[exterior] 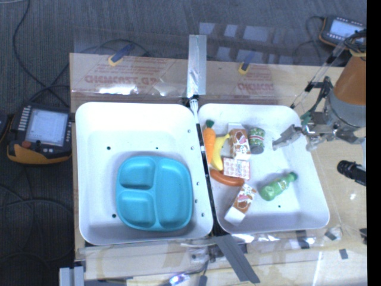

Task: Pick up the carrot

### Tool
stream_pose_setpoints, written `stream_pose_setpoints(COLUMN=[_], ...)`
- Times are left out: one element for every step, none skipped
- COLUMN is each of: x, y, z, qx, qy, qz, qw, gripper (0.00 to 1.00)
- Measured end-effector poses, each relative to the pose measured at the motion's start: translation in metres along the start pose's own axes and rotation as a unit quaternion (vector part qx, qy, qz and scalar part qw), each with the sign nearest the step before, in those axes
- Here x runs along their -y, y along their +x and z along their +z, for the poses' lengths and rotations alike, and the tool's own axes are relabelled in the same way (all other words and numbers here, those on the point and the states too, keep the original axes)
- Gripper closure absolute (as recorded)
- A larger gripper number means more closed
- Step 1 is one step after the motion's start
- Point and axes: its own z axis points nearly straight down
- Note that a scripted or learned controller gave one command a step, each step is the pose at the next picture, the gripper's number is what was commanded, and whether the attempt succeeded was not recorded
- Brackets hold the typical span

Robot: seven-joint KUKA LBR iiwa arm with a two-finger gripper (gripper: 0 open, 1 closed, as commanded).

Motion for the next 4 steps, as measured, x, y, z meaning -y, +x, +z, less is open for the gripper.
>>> stream_pose_setpoints(x=[-0.039,-0.034,0.006,0.006], y=[0.061,0.155,0.174,0.174], z=[0.023,0.029,0.029,0.029], qx=[0.001,0.0,0.001,0.001], qy=[-0.001,0.0,0.0,0.0], qz=[-0.176,-0.117,-0.12,-0.12], qw=[0.9844,0.9932,0.9927,0.9927], gripper=[0.0,0.0,0.0,0.0])
